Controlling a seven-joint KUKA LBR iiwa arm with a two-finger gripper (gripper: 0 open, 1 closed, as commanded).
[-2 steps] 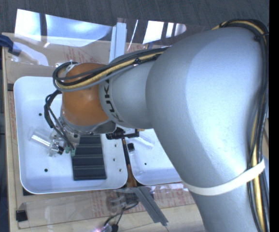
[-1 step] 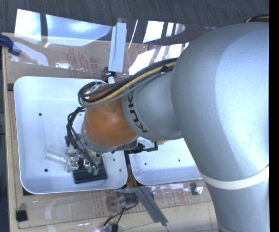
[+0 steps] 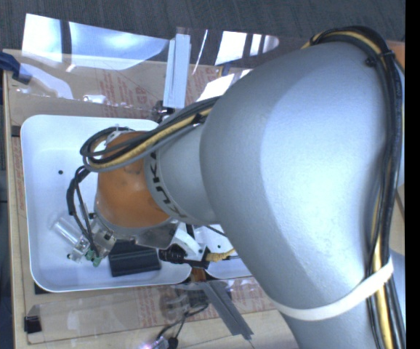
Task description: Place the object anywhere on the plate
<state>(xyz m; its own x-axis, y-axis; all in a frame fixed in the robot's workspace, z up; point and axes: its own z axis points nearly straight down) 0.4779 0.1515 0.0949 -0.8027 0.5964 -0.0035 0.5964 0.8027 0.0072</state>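
From my feed, the arm (image 3: 290, 173) covers most of the bench (image 3: 21, 100), reaching from the right edge over the left bin (image 3: 39, 195). The orange band (image 3: 123, 191) sits above the bin's middle. The end effector (image 3: 86, 247) hangs near the bin's front-left corner; I cannot tell its opening. I cannot make out the object or the plate beneath the arm.
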